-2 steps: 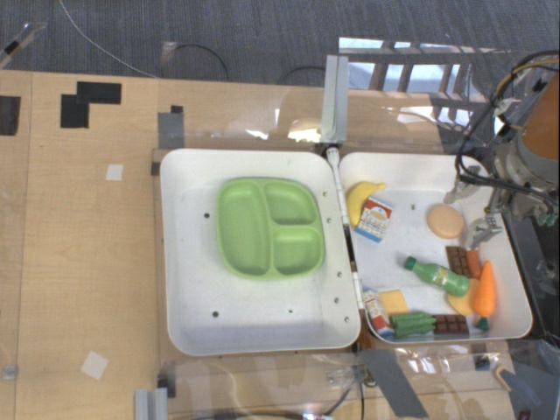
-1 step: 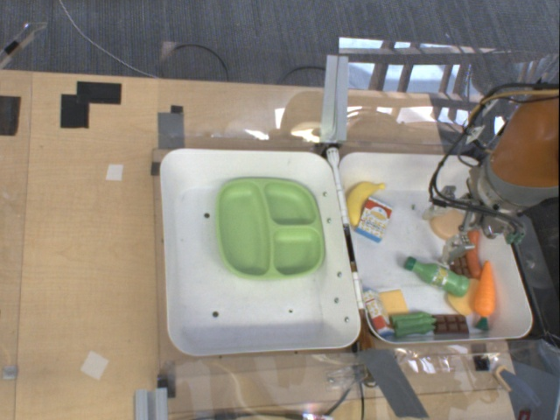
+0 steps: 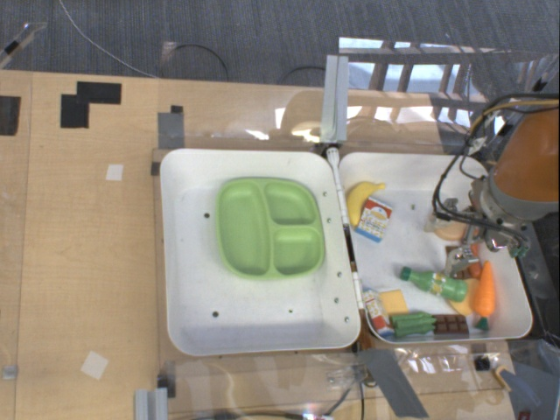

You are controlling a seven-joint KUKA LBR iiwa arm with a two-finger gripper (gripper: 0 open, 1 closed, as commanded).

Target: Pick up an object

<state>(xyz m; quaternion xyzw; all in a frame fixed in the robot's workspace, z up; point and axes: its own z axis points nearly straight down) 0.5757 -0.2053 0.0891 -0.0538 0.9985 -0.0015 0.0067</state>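
The pale wooden surface [image 3: 79, 261] carries two shallow white plastic bins side by side. The left bin [image 3: 188, 322] holds a light green divided plastic plate [image 3: 267, 227] and nothing else to grasp. The right bin [image 3: 411, 169] is crowded, and that crowding is the main risk. Any candidate for the pick lies there: a yellow toy banana [image 3: 360, 196] touching a small red-and-white carton [image 3: 374, 220] in the upper left part, a green toy bottle [image 3: 435, 283] and an orange toy carrot [image 3: 484, 290] lying just beside each other toward the right, and a yellow block [image 3: 395, 302], a dark green piece [image 3: 411, 324] and a brown chocolate-like bar [image 3: 451, 325] packed along the near edge.

The grey arm with its orange band [image 3: 528, 164] reaches in from the right and hangs over the right side of that bin, wrist pointing down. The tool [image 3: 460, 261] sits low, close above the bottle's end and the carrot's top. Whether its jaws are spread or closed cannot be made out, and nothing can be seen between them.

From here a descent could land on the seam between bottle and carrot, so that the jaws pinch neither cleanly, or nudge one aside. The smooth, rounded toys look likely to roll or slip out. The bin's right wall is near, and could block a jaw.
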